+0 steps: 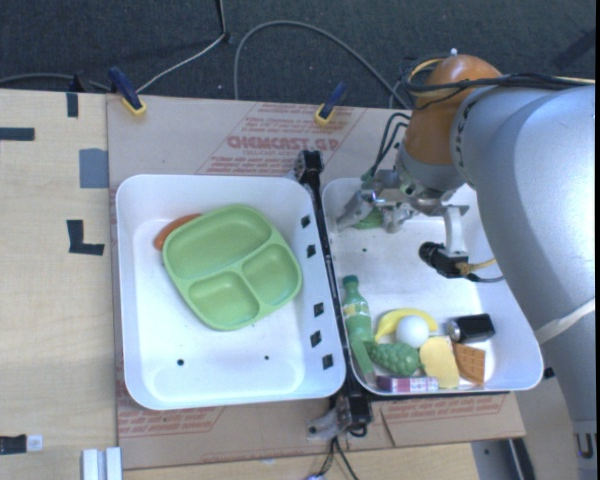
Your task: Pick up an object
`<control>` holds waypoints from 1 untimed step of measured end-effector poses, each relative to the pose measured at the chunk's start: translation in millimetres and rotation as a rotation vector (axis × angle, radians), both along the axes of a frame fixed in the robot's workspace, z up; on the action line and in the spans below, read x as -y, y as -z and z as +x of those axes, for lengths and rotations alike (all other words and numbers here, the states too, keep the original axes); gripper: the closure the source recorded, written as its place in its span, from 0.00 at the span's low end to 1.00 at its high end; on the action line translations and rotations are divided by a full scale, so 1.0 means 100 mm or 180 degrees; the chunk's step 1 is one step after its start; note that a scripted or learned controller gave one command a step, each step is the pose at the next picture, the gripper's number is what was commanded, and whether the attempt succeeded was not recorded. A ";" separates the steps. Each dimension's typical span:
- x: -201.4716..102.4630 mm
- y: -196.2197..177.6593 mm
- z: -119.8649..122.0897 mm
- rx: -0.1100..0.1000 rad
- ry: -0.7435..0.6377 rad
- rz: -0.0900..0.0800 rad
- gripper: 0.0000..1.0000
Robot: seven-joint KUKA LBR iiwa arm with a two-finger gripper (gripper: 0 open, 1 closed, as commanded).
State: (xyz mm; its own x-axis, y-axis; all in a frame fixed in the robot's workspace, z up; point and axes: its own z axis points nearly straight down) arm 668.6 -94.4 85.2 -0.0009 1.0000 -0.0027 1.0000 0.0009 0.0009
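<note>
From above, the hand (372, 211) hangs low over the far end of the right bin (510, 368); whether it is apart or together cannot be told. Toys cluster at that bin's near end: a green bottle (356, 313), a white egg (413, 329) and a yellow block (439, 362). A green divided plate (232, 265) lies in the left bin (140, 368).

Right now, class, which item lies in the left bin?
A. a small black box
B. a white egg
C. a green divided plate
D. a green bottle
C: the green divided plate lies in the left bin, covering most of an orange thing, while the green bottle, white egg and small black box all sit clustered in the right bin.
</note>
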 end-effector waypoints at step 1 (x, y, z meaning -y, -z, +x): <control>0.01 0.00 0.00 0.0000 -0.0004 0.0004 0.00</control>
State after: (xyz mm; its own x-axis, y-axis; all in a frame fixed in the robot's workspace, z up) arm 668.8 -95.8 85.3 -0.0020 1.0000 -0.0015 1.0000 0.0020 0.0010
